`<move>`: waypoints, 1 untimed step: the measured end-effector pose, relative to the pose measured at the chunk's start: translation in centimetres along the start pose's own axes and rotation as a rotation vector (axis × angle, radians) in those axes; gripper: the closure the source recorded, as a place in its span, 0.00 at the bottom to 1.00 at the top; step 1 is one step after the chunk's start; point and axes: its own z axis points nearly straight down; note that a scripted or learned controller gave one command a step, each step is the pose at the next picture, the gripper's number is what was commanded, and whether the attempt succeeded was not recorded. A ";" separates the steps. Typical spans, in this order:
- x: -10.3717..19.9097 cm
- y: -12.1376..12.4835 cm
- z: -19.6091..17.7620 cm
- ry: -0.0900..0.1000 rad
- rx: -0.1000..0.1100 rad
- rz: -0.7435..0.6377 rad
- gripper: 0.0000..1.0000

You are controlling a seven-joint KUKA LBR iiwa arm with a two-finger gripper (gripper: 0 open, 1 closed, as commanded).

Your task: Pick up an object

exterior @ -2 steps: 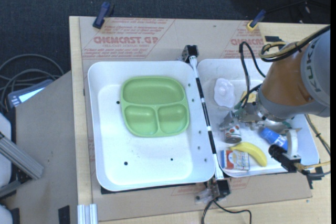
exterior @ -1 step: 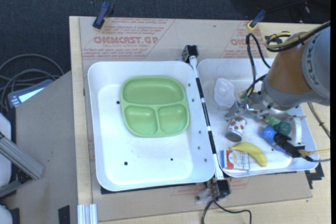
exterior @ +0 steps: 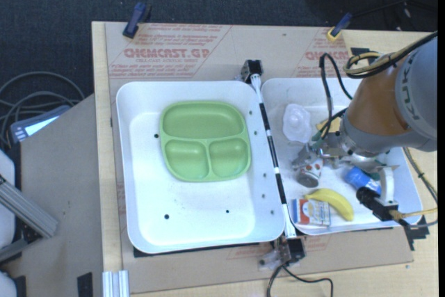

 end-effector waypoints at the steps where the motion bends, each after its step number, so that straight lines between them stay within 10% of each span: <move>1: 0.0 0.2 -1.1 -0.001 -0.006 0.001 1.00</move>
